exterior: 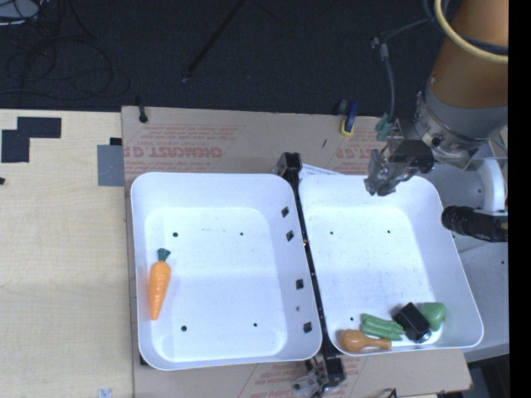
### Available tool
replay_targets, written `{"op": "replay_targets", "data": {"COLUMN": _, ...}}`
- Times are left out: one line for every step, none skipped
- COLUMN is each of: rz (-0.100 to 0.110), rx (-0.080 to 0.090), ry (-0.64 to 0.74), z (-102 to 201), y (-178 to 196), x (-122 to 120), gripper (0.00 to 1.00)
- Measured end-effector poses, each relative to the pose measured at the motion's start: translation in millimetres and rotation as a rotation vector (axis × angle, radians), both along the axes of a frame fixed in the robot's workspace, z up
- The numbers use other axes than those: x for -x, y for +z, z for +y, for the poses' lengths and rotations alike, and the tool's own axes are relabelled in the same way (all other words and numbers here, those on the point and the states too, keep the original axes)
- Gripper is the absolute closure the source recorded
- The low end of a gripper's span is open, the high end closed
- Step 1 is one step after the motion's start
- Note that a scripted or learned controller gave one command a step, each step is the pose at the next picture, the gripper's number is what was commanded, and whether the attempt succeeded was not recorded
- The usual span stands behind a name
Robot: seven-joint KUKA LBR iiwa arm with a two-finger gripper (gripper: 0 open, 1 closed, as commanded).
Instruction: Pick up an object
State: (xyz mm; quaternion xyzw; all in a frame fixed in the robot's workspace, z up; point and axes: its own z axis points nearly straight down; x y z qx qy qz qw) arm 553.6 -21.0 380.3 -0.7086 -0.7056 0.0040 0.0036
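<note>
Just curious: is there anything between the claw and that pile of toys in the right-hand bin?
No. In the camera view, only bare white bin floor lies between the gripper and the toys in the near corner.

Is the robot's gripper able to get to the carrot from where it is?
Probably yes. The carrot lies alone in the left bin with nothing over it; the gripper hangs above the right bin's far edge, so it must cross over.

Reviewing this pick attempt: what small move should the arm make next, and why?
Probably bring the gripper toward the near right corner of the right bin. It hangs over that bin's far edge holding nothing, while the black block, green pods and yellow pear sit clustered there.
</note>
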Motion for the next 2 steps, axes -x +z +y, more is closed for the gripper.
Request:
{"op": "replay_targets", "data": {"rz": -0.022, "rx": -0.004, "ry": 0.016, "z": 93.7, "y": 134.4, "x": 6.1, "gripper": 1.00}}
{"op": "replay_targets", "data": {"rz": 0.009, "rx": 0.001, "ry": 0.001, "z": 63.7, "y": 1.2, "x": 82.5, "gripper": 1.00}}
